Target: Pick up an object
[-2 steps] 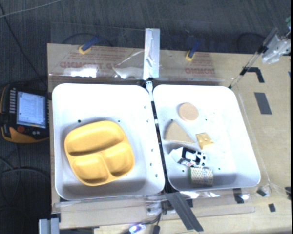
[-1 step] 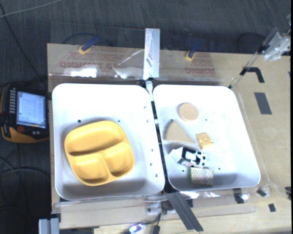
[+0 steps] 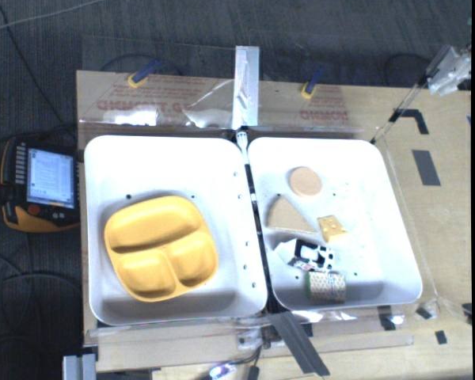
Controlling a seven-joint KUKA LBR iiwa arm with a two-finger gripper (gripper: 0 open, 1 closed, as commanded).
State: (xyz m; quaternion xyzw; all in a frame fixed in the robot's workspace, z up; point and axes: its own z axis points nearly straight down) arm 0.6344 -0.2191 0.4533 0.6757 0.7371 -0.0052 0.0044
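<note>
Two white bins sit side by side on the wooden bench, touching along their inner rims. The left bin holds a single thing: a yellow tray with three compartments, lying flat and turned slightly, nearer the front of the bin.

The loose things to pick from are all in the right bin. A round tan disc lies toward the back. Just in front of it, and nearer the dividing rim, is a tan wedge lying flat. A small yellow block sits just beside the wedge's right corner; whether they touch cannot be told. Further forward is a black-and-white piece, and right in front of that, close against it, a grey speckled block near the front wall. The right half of this bin's floor is bare.

Behind the bins a sheet of clear plastic with red lettering lies on the bench, held by a blue clip and a yellow clip. An upright metal strip stands at the back where the two bins meet. On the dark carpet to the left of the bench lies a handheld controller with a lit screen. A pale fitting shows at the upper right, with a thin dark rod slanting down from it toward the back corner of the right bin.
</note>
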